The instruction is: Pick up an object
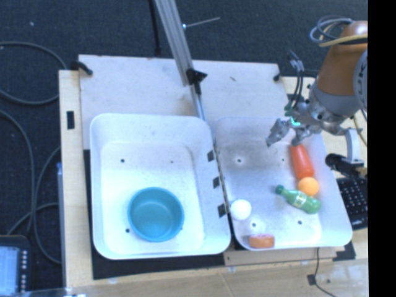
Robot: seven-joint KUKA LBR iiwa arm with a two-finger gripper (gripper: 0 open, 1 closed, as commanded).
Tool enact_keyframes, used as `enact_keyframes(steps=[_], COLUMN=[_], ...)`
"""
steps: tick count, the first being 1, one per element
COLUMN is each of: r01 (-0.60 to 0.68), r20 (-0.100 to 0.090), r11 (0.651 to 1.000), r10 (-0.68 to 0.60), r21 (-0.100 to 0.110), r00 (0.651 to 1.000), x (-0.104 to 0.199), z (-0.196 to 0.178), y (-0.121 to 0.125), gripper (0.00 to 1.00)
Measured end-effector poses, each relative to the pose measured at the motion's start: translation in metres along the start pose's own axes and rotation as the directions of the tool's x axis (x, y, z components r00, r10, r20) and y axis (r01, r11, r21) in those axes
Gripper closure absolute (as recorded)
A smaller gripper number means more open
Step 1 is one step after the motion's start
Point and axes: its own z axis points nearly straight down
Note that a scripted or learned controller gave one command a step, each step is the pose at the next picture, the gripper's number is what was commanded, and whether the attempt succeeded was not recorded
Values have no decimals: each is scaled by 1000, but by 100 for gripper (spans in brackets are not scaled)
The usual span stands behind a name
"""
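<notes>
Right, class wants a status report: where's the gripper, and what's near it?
Gripper above right bin, nothing held. Carrot just beside it, orange ball and green bottle beyond. Nothing blocking.

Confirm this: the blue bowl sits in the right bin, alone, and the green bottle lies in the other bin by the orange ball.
Wrong bin. The camera view shows the blue bowl alone in the left bin. The green bottle does lie in the other bin, the right bin, by the orange ball.

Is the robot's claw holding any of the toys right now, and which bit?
Nothing is held. The gripper hangs open above the right bin, near the carrot.
</notes>
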Motion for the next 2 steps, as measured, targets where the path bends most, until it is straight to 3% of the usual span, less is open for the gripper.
enact_keyframes(steps=[1, 2], r01=[1, -4], r20=[1, 4], r11=[1000, 1000], r10=[-1, 4], r21=[-9, 0], r00=[1000, 1000], x=[0, 3], z=[-5, 58], y=[2, -3], gripper=[0, 0])
